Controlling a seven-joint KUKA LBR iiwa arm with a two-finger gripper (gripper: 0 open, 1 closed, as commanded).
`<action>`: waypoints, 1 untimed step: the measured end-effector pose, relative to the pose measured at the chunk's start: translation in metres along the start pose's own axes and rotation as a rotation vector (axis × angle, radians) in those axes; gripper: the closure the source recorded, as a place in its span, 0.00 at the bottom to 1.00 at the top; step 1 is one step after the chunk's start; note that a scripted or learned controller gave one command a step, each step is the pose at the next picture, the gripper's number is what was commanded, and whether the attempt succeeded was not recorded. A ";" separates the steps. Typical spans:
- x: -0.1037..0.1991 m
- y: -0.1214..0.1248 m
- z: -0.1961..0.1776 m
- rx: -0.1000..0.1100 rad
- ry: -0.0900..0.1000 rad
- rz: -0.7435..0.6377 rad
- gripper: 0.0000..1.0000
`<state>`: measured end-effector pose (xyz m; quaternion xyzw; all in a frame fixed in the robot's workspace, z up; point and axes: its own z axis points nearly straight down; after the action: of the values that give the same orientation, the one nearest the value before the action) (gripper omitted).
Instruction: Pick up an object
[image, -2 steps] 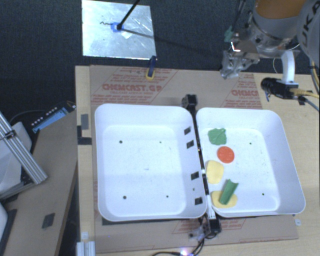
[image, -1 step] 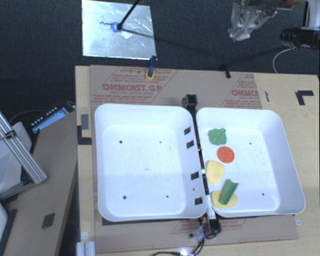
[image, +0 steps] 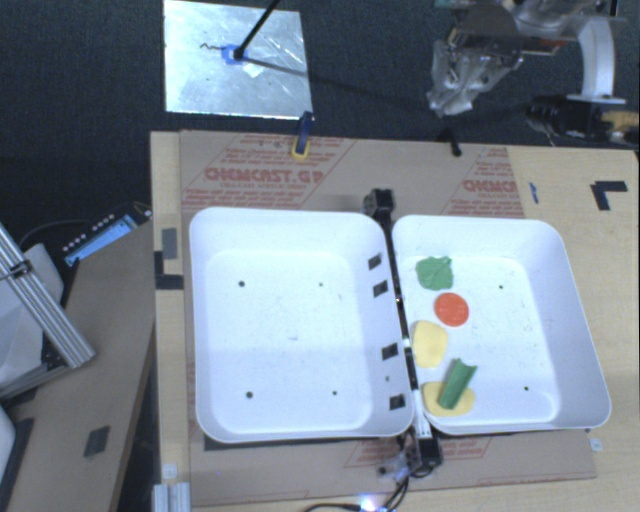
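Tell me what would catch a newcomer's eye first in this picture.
The small cluster of flat colored pieces along the left side of the right white bin stands out: a green leaf-shaped piece, a round orange-red disc, a pale yellow piece and a green stick lying across another yellow piece. The gripper hangs far above, beyond the bins.

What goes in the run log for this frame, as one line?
gripper: raised beyond bins, holds nothing | right bin: green piece, red disc, yellow piece, green stick on yellow piece | pick: not started
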<state>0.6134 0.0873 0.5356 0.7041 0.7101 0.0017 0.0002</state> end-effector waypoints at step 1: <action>0.012 0.057 0.000 -0.004 -0.003 0.002 1.00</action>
<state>0.6699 0.1000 0.5363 0.7049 0.7093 0.0024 0.0026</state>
